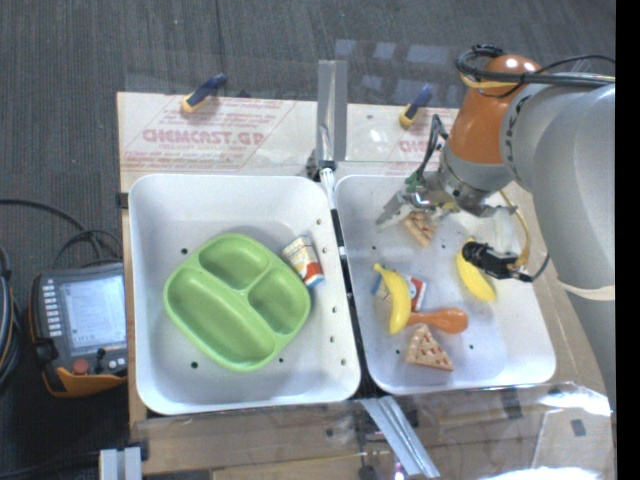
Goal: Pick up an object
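Note:
My gripper [407,206] hangs over the far left part of the right bin [520,368], and its fingers look spread open with nothing between them. Just below and to the right of it lies a small brown waffle-like piece [421,229], close to the fingertips. Further forward in the same bin are a yellow banana [397,298], an orange spoon-shaped toy [441,320] and a pizza slice [427,350]. A yellow lemon-like toy [479,281] rests near the bin's right side.
The left bin [160,198] holds a green divided plate [238,300] and a small tilted carton [304,260] by its right wall. A small red, white and blue item [416,290] lies beside the banana. The grey arm covers the right bin's far right corner.

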{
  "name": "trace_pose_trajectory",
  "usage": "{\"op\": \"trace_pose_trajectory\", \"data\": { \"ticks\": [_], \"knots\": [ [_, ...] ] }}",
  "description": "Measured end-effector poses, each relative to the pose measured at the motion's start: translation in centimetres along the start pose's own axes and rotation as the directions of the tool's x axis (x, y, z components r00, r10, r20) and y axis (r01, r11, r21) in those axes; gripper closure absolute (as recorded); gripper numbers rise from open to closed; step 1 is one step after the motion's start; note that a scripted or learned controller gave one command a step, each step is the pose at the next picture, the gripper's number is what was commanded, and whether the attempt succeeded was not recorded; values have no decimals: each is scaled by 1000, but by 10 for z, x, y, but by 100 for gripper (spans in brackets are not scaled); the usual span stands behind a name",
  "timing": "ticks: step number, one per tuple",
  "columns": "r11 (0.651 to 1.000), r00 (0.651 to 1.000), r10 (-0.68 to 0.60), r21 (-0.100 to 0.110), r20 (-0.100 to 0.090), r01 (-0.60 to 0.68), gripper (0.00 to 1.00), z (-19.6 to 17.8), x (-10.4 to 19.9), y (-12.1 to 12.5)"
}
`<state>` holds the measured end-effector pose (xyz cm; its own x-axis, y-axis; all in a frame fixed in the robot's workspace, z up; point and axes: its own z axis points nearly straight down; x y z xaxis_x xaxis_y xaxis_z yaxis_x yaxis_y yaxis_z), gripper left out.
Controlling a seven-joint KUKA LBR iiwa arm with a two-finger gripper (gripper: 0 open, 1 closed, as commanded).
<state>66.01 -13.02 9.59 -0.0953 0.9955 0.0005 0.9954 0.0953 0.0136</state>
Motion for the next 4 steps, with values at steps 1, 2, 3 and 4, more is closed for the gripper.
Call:
{"op": "trace_pose_trajectory", "data": {
  "ticks": [1, 2, 3, 4],
  "knots": [
    [1000, 1000, 0, -2, 8, 0, 100, -12, -3, 1],
    [1000, 1000, 19, 15, 1, -19, 100, -87, 54, 15],
    [1000, 1000, 19, 16, 1, -19, 0, -86, 54, 15],
    [1000, 1000, -19, 13, 0, 19, 0, 3, 6, -40]
  ]
}}
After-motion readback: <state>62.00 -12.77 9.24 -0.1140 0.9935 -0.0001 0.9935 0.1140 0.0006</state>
